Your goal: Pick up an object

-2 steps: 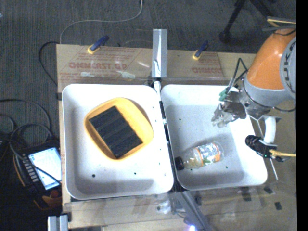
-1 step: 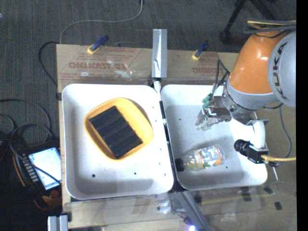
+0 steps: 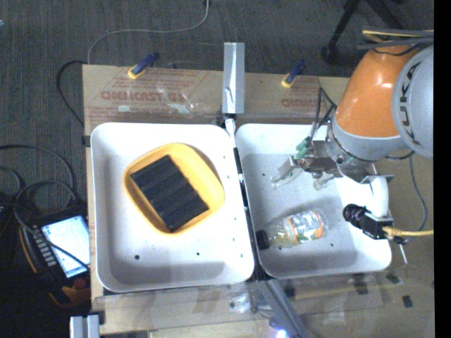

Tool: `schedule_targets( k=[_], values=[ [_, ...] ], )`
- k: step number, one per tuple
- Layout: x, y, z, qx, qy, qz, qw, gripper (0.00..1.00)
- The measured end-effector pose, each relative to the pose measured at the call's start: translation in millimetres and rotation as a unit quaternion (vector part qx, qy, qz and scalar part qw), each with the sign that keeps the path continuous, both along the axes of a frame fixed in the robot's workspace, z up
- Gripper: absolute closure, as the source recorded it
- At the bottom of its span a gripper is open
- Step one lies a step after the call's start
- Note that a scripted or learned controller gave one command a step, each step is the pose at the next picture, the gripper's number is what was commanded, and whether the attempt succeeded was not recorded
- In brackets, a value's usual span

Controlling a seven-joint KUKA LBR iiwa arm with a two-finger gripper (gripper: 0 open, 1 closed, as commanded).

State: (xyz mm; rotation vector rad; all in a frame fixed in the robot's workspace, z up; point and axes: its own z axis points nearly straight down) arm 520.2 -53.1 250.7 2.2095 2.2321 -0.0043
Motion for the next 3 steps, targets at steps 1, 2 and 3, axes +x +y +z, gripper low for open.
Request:
schedule_targets(
  k=[1, 2, 3],
  values=[
    [-35.4, -51.6, -82.0, 0.0008, 0.001, -0.069, 0.9976, 0.00],
    [-35.9, -69.5, -119.8, 0.0014, 0.001, -0.067, 0.9977, 0.00],
    [-11.0, -131.1, -94.3, -0.0001, 0.000, -0.125, 0.9922, 0.00]
  ],
)
